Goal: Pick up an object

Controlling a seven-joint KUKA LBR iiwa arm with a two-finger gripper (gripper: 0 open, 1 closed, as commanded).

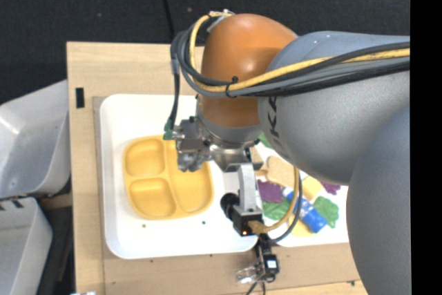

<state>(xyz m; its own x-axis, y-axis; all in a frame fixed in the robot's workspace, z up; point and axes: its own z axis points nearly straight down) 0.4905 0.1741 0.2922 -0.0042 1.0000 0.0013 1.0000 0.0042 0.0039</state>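
A yellow divided tray (pixel 157 179) with three compartments lies in the left bin (pixel 138 240). My gripper (pixel 205 152) hangs under the orange wrist band (pixel 238 69), low over the tray's right edge, and the wrist hides most of it. Nothing can be seen held under it. A pile of small toys lies in the right bin (pixel 337 237): a beige piece (pixel 280 169), a purple one (pixel 273 191), a blue one (pixel 313 219), a green one (pixel 330 212) and a yellow one (pixel 312 187). The arm covers part of this pile.
The grey arm (pixel 345 121) spans the right half of the view above the right bin. Black and yellow cables (pixel 181 72) loop off the wrist. A wooden bench rim (pixel 86 169) borders the bins, with white equipment (pixel 31 141) at the far left.
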